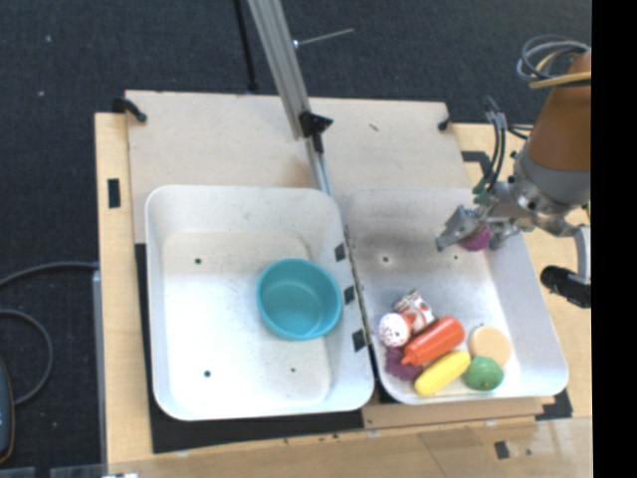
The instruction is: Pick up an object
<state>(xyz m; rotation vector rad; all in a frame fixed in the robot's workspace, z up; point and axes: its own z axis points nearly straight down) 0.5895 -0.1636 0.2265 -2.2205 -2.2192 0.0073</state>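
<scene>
A light wooden bench (229,137) is sitting on a dark grey carpet floor (119,28), and a shiny silver metal pole (282,53) is slanting up from the bench's far side. Two shallow white plastic bins are lying side by side on the bench. The grey arm with the orange band (562,127) is reaching in over the far corner of the right white bin (418,227). Its two-finger gripper (476,229) is hanging low there, and its fingers are pinching a small purple object (479,238). Near the front of the right white bin, toys are huddling together: a white and red packet (403,319), an orange carrot (434,339), a yellow banana shape (441,372), a green ball (484,372) and a tan round piece (490,344). The left white bin (199,237), just beside the right white bin, is holding a round teal bowl (299,299).
</scene>
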